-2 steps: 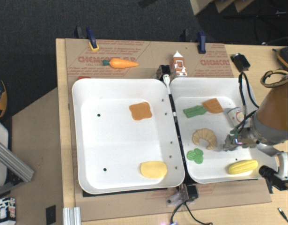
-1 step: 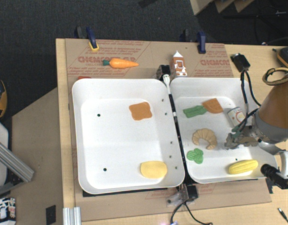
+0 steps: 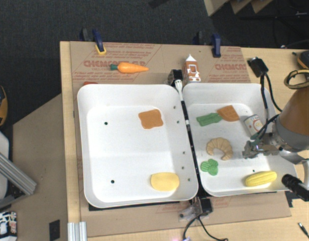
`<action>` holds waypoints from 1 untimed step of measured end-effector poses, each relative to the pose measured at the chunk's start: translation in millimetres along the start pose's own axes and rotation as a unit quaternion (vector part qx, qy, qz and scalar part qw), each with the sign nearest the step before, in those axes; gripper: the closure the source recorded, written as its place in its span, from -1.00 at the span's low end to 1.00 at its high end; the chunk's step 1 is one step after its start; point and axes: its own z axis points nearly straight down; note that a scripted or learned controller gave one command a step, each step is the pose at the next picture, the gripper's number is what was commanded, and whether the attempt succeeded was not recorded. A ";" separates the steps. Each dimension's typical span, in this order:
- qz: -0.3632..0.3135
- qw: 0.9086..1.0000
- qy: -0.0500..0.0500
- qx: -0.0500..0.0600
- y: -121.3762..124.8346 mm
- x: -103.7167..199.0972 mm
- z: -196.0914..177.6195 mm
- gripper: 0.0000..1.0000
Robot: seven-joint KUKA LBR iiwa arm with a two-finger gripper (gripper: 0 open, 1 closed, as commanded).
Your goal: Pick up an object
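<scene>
my gripper (image 3: 250,149) hung low over the right bin (image 3: 229,187), at the right-middle of the frame, my arm coming in from the right edge behind it. how it was set i could not tell; that end was a dark, cluttered blur from this slant, and nothing could be made out in its grasp.

the task named no one thing, so i judged by nearness. the croissant (image 3: 220,148) lay just left of my gripper, near but apart from it, curled with its long axis running roughly from upper left to lower right in the frame. the yellow corn (image 3: 260,178) lay below my gripper, toward the lower right of the bin, its long axis close to level across the frame. a small can-like thing (image 3: 252,123) sat just above the gripper, against the bin's right side; whether it touched my tool i could not tell. the green strip (image 3: 209,119) and the orange-brown piece (image 3: 228,113) lay farther off at the upper left of that bin, and the green leafy bit (image 3: 210,166) at its lower left.

as i reckoned it, the croissant was the likeliest target, a short shift leftward in the frame, closing across its narrower width. the left bin (image 3: 94,149) with its toast-like slice (image 3: 150,119) and yellow round (image 3: 165,181) lay well apart.
</scene>
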 end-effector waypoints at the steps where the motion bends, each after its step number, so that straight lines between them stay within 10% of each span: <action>1: 0.000 1.000 -0.001 -0.001 0.6 -0.3 -9.9 1.00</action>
